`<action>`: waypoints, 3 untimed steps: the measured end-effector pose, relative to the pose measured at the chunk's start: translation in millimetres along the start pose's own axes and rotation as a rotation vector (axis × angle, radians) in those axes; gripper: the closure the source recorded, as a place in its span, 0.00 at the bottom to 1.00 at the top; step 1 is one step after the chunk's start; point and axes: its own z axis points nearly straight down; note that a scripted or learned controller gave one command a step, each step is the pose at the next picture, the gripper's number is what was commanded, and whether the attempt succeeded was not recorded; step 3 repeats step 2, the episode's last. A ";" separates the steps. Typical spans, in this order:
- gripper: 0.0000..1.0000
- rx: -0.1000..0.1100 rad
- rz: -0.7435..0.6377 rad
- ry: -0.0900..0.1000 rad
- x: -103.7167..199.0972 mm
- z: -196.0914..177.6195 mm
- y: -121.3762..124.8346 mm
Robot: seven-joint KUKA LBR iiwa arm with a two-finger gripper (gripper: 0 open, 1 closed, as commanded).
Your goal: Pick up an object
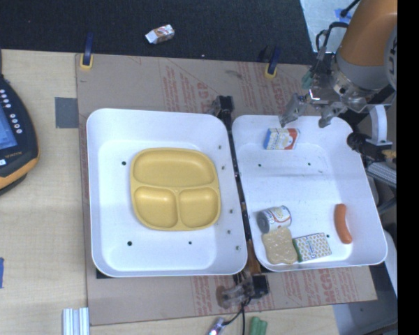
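Objects for picking were seen in the right bin [349, 180], at the right of the frame. At the far left edge of the frame, a black and orange pendant [3, 142] was laid on the bench [35, 243]. The left bin [105, 187] was occupied by a yellow divided tray [174, 187] at its middle. Above the bins, in the upper part of the frame, a small wrapped item [160, 34] was seen on the dark floor. In the right bin, a small white and blue packet [280, 139] was placed near the upper edge. Along the lower edge, a tipped can [274, 218], a tan sponge-like piece [278, 246] and a green-patterned packet [312, 246] were grouped closely, and an orange sausage-shaped item [343, 223] was set apart at the right. The hand [307, 112] was held just above and to the right of the white and blue packet, with its fingers spread apart and nothing gripped between them.
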 end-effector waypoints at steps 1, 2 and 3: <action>0.00 -0.004 0.000 0.001 15.0 -23.4 0.6; 0.00 0.002 0.000 -0.001 2.9 108.1 -13.9; 0.00 0.002 0.000 -0.001 2.9 108.1 -13.9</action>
